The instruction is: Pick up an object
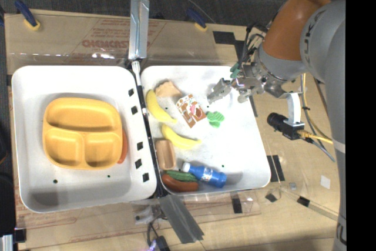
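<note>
My gripper [219,90] hangs over the upper middle of the right bin [252,156], open, with nothing between its fingers. Just below and left of it lie a red-and-white snack packet [191,109] and a small green toy [215,119]. One banana [154,106] runs along the bin's left side, and a second banana [180,137] sits lower, towards the middle. A brown lump [168,90] rests at the top left. At the front lie a wooden block [164,153], a blue bottle [207,174] and a dark red sausage-like thing [179,184].
The left bin [29,185] holds a yellow divided tray [82,132]. A metal divider bar [138,26] stands between the bins at the back. The arm's orange band [291,20] looms over the right bin's far right corner.
</note>
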Robot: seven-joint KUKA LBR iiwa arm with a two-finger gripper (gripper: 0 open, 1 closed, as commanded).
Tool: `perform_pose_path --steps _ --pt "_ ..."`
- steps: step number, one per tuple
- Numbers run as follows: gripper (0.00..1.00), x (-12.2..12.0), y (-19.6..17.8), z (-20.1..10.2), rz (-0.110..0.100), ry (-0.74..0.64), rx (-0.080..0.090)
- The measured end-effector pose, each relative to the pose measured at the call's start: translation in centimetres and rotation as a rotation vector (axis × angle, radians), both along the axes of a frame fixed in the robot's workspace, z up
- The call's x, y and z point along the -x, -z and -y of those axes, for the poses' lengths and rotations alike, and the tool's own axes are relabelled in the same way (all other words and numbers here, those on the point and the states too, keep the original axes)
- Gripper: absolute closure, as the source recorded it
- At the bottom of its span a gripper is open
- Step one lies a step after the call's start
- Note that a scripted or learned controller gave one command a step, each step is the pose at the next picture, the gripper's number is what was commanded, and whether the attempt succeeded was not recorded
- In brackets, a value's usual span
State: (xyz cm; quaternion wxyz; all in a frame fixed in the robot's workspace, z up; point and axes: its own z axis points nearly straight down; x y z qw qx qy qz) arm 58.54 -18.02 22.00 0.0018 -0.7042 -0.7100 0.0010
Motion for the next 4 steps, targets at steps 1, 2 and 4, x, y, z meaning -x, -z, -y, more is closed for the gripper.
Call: perform_pose_path --steps 1,2,4 --pt "0.0 -3.4 7.8 -1.7 -0.007 0.03 -0.001" --pt "0.0 -5.7 11.2 -1.6 0.022 -0.104 0.001" --pt "0.0 -2.6 12.6 -6.1 0.005 -0.03 0.002"
